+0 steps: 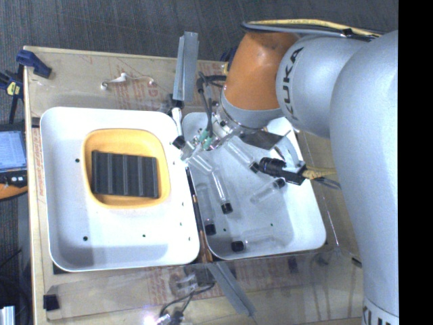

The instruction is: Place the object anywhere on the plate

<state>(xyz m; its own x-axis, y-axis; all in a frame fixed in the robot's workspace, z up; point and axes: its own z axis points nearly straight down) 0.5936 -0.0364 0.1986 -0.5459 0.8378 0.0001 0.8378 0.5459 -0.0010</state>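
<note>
A dark ridged object (126,175) lies flat on the yellow plate (154,143) in the left white bin (101,249) (well clear of the arm). The tool (226,212) hangs over the right bin (304,229), its state impossible to tell, beneath the arm's orange band (257,66) on the worktop (81,70).

A robotics lab: a KUKA arm (325,66) over a plywood bench (88,63) with clamps (32,63) and cables (179,303).
</note>
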